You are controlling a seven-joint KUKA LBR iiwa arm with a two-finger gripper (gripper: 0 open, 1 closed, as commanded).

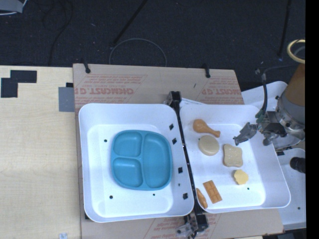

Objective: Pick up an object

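White plastic is forming the two shallow bins sitting side by side on the pale wooden desk [35, 148], over a sheet of brown cardboard [154, 86] that is lying toward the desk's right edge. The left white bin [94, 121] is carrying a blue moulded plastic tray with three compartments [141, 160], which is lying flat near that bin's middle.

The right white bin [271, 183] is carrying the small objects. A tan drumstick-shaped toy [205, 127] is lying near its far-left corner. Just beside it, toward the near edge, a cream round bun-shaped piece [209, 145] is resting, and a pale beige bread-slice-shaped piece [233, 156] is lying just to its right. A small yellow rounded chunk [240, 177] is sitting nearer the near edge. An orange-brown rectangular cracker-like piece [212, 191] and a slim orange stick-shaped piece [201, 198] are lying by the near-left corner, close together.

The grey arm's claw [247, 132] is hanging over the right bin's far-right part, apart from the bread-slice piece below it. Whether its tips are spread or pressed together I cannot tell; nothing is showing between them.
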